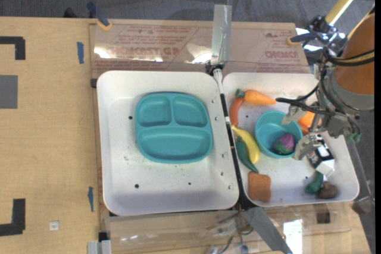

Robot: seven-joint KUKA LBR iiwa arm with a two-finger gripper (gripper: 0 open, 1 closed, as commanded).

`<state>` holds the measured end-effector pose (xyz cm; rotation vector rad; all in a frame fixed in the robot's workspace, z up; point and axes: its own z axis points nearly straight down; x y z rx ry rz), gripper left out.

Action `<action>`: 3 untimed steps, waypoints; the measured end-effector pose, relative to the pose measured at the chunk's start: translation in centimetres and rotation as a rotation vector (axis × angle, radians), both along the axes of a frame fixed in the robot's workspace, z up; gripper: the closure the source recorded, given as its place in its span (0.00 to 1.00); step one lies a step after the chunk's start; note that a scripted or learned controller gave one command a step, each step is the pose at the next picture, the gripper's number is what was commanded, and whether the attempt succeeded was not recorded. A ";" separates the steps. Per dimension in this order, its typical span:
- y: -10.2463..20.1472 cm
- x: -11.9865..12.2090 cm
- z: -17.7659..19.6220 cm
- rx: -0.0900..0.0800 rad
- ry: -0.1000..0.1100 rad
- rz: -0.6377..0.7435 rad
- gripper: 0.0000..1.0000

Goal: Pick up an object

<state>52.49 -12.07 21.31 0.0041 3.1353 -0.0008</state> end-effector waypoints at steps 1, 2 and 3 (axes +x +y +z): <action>1.4 3.7 -9.5 -0.007 -0.011 0.251 0.00; -3.1 3.0 -10.2 -0.014 -0.045 0.211 0.00; 0.4 11.1 -11.9 -0.006 0.006 0.149 0.00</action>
